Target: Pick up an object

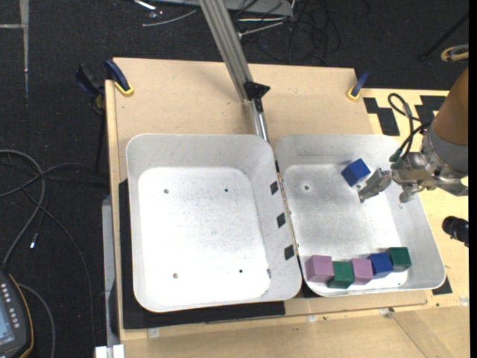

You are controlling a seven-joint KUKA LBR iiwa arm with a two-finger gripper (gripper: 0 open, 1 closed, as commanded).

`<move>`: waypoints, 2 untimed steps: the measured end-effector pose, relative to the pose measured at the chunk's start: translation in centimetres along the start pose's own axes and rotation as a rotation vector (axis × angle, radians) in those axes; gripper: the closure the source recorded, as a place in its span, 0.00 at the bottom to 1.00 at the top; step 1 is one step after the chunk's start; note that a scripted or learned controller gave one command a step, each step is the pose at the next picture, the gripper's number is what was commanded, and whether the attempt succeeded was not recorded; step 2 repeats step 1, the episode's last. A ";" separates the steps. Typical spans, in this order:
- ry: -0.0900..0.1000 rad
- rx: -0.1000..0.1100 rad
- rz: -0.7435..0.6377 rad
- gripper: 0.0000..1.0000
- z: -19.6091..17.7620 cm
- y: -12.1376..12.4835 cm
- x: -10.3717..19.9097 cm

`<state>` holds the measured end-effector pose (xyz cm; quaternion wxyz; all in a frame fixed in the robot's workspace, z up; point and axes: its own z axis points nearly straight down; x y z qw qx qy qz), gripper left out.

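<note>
My gripper (389, 189) hangs over the right side of the right bin (335, 222), fingers spread and nothing between them. A blue cube (355, 171) lies tilted in the bin's upper part, just left of and touching or nearly touching the left finger (370, 186). Along the bin's front edge sit several blocks in a row: a purple block (320, 267), a green block (343, 273), a second purple block (362, 268), a blue block (381, 263) and a second green block (399, 257).
The left bin (201, 218) lies beside the right one, their rims meeting at the middle. A slanted metal pole (227, 39) comes down from the back to the bins' junction. Clamps (119, 77) mark the bench's back corners.
</note>
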<state>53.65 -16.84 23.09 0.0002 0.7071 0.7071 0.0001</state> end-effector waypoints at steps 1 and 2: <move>-0.001 0.003 -0.005 0.00 13.3 8.1 0.5; -0.001 0.003 -0.005 0.00 13.3 8.1 0.5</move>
